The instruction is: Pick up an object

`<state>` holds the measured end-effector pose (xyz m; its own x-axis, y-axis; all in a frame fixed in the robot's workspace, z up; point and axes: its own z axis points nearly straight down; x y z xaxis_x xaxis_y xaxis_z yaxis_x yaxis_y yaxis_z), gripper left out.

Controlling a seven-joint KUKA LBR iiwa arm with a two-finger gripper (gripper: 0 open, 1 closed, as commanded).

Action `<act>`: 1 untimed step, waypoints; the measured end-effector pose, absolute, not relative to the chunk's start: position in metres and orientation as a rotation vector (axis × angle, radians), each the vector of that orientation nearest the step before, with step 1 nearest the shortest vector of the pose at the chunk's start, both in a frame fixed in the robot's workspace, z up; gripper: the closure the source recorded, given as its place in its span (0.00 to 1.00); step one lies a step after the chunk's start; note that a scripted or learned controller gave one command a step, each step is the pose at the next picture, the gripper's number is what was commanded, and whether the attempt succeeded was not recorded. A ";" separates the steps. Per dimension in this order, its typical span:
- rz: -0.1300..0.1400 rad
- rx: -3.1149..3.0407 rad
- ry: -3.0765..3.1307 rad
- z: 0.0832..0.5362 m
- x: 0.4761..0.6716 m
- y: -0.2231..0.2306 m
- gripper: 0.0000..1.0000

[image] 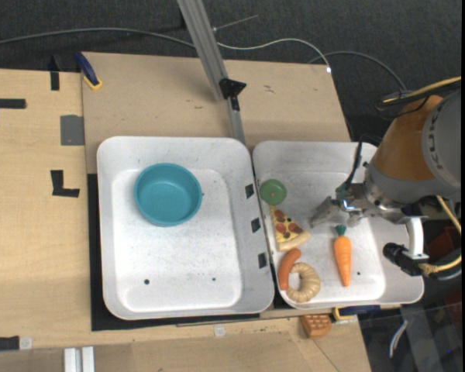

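Arm: seen entering from the right, orange band above the wrist, the wrist held over the right bin [372, 157].
Claw [331, 210]: seen low over the right bin's floor, just above the carrot top; whether released or clenched cannot be told, and nothing is seen held in it.
Carrot [342, 258]: lying lengthwise on the bin floor, green top toward the claw, tip toward the near rim. Judged the likeliest target, being nearest.
Pizza [285, 228]: flat slice against the bin's left wall, just left of the claw.
Green disc [273, 191]: near the left wall, just above the pizza.
Doughnut [304, 281]: in the near-left corner, touching a sausage [288, 265].
Bowl [167, 194]: blue, in the left bin [120, 285], well apart from the claw.
Worktop [155, 91]: tan board under both bins.
Risk, slip: a carrot taken at its thin top is judged likely to pivot or drop out as it is lifted.
Risk, miss: the claw is placed between carrot and pizza; a straight descent may close on bare floor.
Risk, flat item: the pizza offers little height, so it may be pushed along instead of gripped.
Risk, crowding: the doughnut and sausage touch, so one may be dragged with the other.
Risk, wall: a grab near the left wall could be blocked by the rim.
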<state>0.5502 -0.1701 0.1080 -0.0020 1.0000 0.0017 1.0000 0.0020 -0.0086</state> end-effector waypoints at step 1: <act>0.002 -2.216 -2.222 0.122 0.552 -0.170 1.00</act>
<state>0.5518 -0.1702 0.1216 -0.0029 1.0000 0.0014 1.0000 0.0029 -0.0036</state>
